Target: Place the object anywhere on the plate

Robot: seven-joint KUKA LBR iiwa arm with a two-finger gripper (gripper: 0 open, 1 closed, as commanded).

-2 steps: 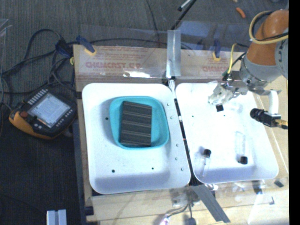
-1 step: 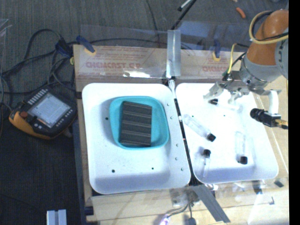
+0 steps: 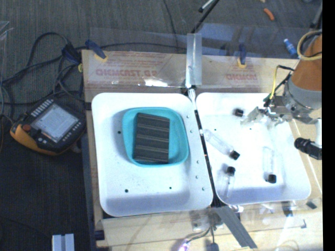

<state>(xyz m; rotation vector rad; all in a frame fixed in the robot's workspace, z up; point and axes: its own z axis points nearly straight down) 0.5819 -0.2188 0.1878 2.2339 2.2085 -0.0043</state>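
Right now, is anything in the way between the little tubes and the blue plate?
Yes. The raised rims where the two bins meet lie between the tubes and the plate, which already holds a dark block.

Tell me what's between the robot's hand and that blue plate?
In the camera view, between the hand and the blue plate lie bare white bin floor, a small dark cap, one clear tube, and the rims where the two bins meet.

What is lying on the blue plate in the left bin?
A dark ribbed rectangular block rests on the blue plate, covering its centre. Whatever lies under the block is hidden.
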